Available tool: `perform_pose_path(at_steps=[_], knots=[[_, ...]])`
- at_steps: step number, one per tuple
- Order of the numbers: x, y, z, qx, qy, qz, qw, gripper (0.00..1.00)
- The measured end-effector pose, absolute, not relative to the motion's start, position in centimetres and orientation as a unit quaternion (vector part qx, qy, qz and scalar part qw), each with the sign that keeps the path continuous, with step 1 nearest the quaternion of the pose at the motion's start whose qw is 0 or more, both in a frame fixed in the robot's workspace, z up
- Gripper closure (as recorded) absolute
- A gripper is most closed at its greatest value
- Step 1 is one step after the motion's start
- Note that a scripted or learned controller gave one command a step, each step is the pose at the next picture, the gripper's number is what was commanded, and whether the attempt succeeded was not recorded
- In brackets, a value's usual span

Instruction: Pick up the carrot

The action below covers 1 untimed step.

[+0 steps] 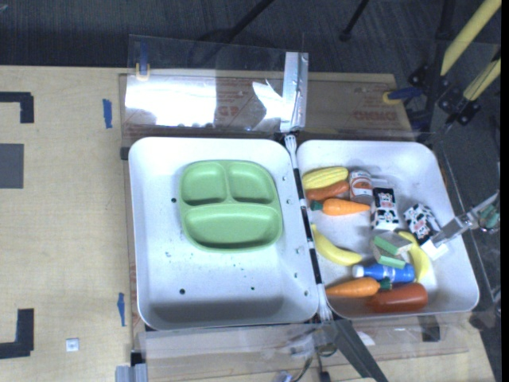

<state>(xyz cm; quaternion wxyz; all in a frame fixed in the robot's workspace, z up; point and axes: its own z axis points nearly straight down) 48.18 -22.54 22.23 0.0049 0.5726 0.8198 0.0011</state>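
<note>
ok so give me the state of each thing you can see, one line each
Carrot: lying flat in the right bin, not gripped.
Second carrot: lying flat at the bin's front, against the bottle.
Bottle: on its side.
Green tray: upright in the left bin.
Gripper: at the right bin's edge.

Pale wooden bench top bearing black angular markings and strips of blue tape. Dark carpeted floor behind it. Black tripod legs and a yellow pole stand at upper right. Glare on a clear plastic sheet.
</note>
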Motion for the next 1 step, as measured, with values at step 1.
perform_pose_path(at_steps=[1], knots=[[48.3, -22.61, 23.27, 0.573, 0.82, 0.0016, 0.007, 1.0]])
